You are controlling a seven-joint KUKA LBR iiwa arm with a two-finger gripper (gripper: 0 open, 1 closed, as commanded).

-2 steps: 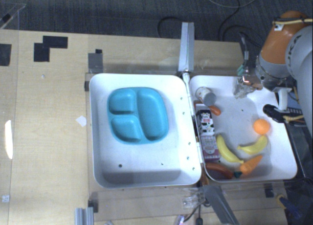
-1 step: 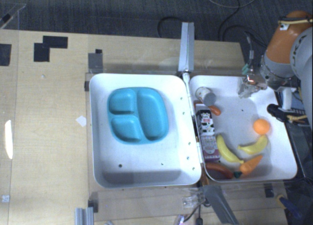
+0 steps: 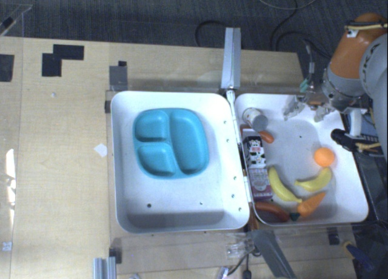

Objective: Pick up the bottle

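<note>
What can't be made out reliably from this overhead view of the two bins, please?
- Bottle: lies along the right bin's left wall; its label print is too small to read.
- Gripper: blurred at the bin's top rim, so the state of its jaws is unclear.
- Dark red item at the bottom rim: partly under the bananas, identity unclear.
- Arm: cut off by the right edge.

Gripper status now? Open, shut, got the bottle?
Gripper: open, holding nothing, at the back edge of the right bin. The bottle lies along that bin's left wall, untouched.
</note>
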